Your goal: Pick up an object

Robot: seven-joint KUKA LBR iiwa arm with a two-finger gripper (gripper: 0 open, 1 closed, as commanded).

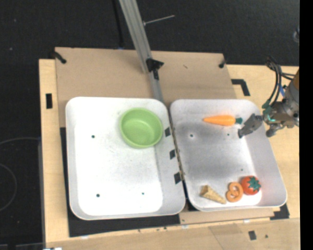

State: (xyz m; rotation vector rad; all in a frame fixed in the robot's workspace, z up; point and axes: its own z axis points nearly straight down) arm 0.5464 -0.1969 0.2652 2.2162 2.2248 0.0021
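Step in hand: approach. I see the gripper [261,125] with fingers spread, holding nothing, at the right bin's [219,160] right rim, just beside the carrot [219,120]. Next, I judge: shift left, descend, close.

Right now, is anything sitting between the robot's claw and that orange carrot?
Nothing visible. The gripper sits at the right bin's right edge, just right of the carrot, with bare bin floor between them.
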